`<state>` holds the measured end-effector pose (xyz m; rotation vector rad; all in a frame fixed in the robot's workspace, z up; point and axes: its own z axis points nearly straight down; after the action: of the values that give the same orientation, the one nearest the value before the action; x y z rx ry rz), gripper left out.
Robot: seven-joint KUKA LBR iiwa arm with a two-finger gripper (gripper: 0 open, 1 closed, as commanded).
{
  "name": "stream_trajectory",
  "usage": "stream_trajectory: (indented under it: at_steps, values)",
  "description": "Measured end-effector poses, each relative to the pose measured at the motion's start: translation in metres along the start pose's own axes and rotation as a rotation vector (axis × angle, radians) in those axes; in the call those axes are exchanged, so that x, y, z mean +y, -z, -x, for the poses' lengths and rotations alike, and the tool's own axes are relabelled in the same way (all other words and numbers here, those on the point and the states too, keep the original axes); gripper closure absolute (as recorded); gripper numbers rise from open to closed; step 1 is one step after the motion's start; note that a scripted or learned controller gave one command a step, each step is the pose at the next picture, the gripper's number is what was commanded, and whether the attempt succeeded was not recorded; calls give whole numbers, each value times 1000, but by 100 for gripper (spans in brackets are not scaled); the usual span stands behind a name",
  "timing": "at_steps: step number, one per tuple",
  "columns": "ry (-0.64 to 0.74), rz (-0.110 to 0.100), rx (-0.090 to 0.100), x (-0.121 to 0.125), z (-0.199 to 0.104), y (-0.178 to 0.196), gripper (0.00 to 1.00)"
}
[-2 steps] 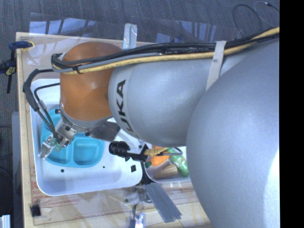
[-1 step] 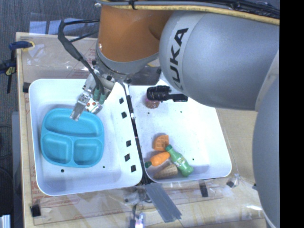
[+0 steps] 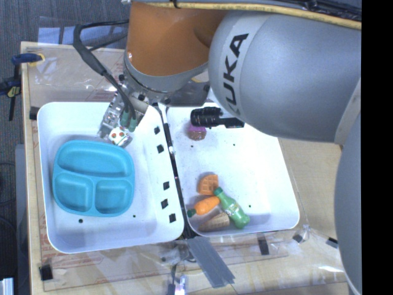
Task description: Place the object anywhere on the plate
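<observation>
We take the task's thing to be the small white object with red and green marks (image 3: 121,137), and it sits right at the tip of the gripper (image 3: 120,129), seemingly pinched between the fingers and carried just over the back rim of the blue plate (image 3: 93,178); from this slanted view we cannot be sure it is clear of the bin floor. The gripper comes in at a tilt from above and behind the object, which we judge suits a release a little further forward, where the plate's three compartments lie directly below and ahead of the tip. The plate lies flat in the left bin (image 3: 150,223), close beneath the gripper, so only a short move onward seems to remain. Across the divider, on the far side of the gripper from the plate, the right bin (image 3: 273,183) holds what has no part in this step: a purple-topped piece (image 3: 197,132) nearest the wrist, and further off a waffle-like piece (image 3: 208,184), a carrot (image 3: 205,206) and a green bottle (image 3: 232,208) bunched together near the front wall. Both bins rest on a pale bench (image 3: 73,63) covered in clear sheeting, with dark carpet (image 3: 37,5) beyond.
</observation>
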<state>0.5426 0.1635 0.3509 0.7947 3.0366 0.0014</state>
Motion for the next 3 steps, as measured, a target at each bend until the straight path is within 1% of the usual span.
stream_trajectory:
  at_steps: [1, 2, 3]
  values:
    - [1, 0, 0, 0, 0, 0, 0]
    - [9, 0, -1, 2, -1, 10, 100]
    - [9, 0, -1, 2, -1, 10, 0]
